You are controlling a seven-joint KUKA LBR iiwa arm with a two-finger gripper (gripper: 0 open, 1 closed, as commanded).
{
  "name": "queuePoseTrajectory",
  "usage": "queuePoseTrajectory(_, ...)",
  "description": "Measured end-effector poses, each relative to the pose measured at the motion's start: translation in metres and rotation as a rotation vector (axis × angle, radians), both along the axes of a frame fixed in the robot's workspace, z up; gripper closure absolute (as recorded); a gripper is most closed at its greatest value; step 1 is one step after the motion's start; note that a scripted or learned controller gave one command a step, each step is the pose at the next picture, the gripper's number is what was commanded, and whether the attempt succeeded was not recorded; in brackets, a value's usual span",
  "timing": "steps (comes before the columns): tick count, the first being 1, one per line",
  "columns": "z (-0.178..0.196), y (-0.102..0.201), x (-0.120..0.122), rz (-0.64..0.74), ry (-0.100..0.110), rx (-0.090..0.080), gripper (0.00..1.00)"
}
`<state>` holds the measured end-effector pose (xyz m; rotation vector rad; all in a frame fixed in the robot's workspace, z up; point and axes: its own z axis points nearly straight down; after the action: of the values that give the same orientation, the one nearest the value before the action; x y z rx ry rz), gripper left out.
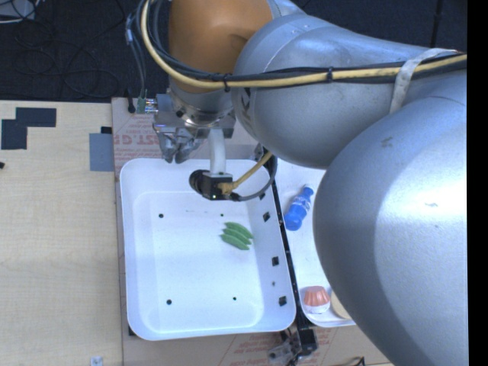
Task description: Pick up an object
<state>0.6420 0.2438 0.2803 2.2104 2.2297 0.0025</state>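
Two white bins sit on our table [53,227]. We see the hand [177,149] above the left bin's [145,311] top edge, w/ nothing in it; open or shut, we can't tell. Green pea pod [237,235] waits below.

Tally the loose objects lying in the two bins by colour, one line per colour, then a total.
Green: 1, the green pod-shaped object in the left bin
Blue: 1, the blue bottle in the right bin
Orange and white: 1, the orange-and-white object in the right bin
Total: 3
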Motion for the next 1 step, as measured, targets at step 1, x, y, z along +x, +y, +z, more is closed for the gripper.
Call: queuePoseTrajectory(1,0.0899,-0.0006,0.0029,-0.002,-0.004,0.003,1.00)
